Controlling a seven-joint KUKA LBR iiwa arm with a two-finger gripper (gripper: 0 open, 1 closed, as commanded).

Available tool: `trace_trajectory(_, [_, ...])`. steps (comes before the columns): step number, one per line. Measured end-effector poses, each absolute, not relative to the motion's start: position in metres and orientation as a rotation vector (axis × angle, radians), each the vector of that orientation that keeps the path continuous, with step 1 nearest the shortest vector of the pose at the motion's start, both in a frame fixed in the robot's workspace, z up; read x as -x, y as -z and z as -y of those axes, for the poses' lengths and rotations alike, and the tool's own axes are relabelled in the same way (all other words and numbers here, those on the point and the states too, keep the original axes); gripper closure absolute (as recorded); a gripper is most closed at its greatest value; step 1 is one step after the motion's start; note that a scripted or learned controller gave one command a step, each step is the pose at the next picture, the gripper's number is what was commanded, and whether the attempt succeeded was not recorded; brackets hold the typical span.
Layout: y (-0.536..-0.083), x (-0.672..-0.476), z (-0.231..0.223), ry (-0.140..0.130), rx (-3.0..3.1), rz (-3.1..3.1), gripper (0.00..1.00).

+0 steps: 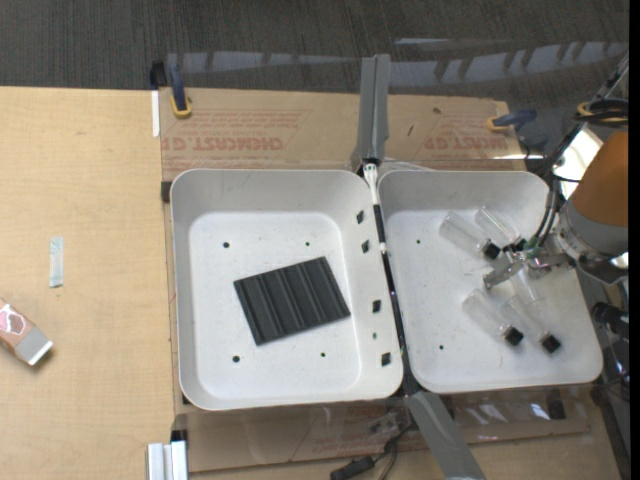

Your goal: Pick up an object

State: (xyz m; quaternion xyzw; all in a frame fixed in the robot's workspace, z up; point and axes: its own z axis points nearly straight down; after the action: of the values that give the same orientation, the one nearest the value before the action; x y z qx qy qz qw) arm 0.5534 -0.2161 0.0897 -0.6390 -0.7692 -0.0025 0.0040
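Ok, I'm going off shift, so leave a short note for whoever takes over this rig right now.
Gripper: low in the right bin, among the clear plastic pieces; whether it is open or shut can't be told, and no grasp is visible.
Things: black ribbed panel lies flat in the left bin. The clear pieces and small black caps are scattered in the right bin.
Done: arm has reached into the right bin.
Left: confirm a grasp, then lift an object.

1. Bins (190, 268): white plastic, smooth, slight gloss.
2. Ribbed pad (291, 300): dark, matt, rubber-like.
3. Worktop (80, 168): pale wood, matt.
4. Clear tubes (470, 230): transparent glossy plastic, black caps.
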Motion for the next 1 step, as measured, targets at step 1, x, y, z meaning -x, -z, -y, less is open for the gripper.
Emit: trace_trajectory(1, [-0.0973,-0.5527,0.2191,0.001,2.010,2.408,1.00])
